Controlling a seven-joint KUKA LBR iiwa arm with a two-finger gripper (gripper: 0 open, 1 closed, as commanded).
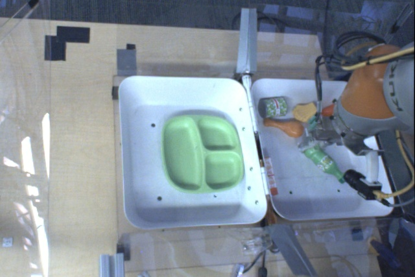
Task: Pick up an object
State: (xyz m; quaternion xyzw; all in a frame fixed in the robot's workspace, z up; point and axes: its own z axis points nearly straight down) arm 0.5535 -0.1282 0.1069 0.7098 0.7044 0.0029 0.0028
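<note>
While the claw [317, 137] hangs low in the right bin [305, 198] — its grip state I cannot tell — a green bottle [324, 162] lies just beneath, an orange piece [287, 128] and can [273, 106] left; a green tray [201, 152] fills the left bin [139, 204].

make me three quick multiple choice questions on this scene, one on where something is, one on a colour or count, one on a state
1. Where does the divided tray lie?
A. in the left bin
B. in the right bin
C. on the bare bench

2. What colour is that tray?
A. red
B. light green
C. blue

3. How does the green bottle rest?
A. upright
B. on its side
C. stacked on the can

Answers:
1. A, the tray sits in the middle of the left bin, apart from the items in the right bin.
2. B, its three compartments are all light green.
3. B, the bottle lies flat on the bin floor just below the tool, while the can lies further up near the bin's top left corner.
</note>
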